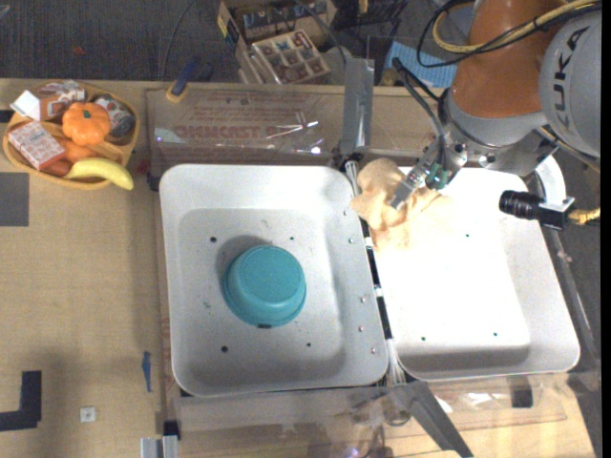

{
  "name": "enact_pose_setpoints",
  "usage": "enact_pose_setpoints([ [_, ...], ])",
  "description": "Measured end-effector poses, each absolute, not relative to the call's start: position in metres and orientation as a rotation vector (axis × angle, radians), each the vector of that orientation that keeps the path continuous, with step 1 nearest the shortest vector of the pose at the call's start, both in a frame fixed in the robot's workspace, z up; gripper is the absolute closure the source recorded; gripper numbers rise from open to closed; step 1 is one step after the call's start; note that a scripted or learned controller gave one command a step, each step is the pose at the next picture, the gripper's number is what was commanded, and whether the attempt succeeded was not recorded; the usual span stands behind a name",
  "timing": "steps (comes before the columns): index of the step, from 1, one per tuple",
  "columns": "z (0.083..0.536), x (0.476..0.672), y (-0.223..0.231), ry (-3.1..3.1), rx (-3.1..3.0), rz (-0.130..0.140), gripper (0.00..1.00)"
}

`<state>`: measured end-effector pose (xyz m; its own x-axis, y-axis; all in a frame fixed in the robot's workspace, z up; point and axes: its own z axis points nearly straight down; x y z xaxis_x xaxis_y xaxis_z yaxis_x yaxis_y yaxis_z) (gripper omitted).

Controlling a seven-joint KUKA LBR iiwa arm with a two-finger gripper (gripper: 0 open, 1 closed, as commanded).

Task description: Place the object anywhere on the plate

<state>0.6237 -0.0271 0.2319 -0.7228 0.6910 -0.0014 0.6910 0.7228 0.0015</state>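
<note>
We see a robotics lab: KUKA arm (535, 74) over two white bins (191, 198) on a bench (76, 284), cables (477, 17) trailing behind.

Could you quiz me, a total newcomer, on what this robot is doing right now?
1. True or false: the cream-coloured soft object already rests on the teal plate.
2. Which white bin holds the teal plate: A) the left bin, B) the right bin?
3. Fill in: the gripper is at the right bin's upper-____ corner, at the soft object.

Key: 1 false; it sits at the divide between the bins, away from the plate. 2 A. 3 left.
</note>
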Motion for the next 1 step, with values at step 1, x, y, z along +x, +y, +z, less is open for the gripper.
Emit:
enact_pose_setpoints([
  [1, 0.2397, 0.6132, 0.0157, 3.087, 0.568, 0.002, 1.00],
])
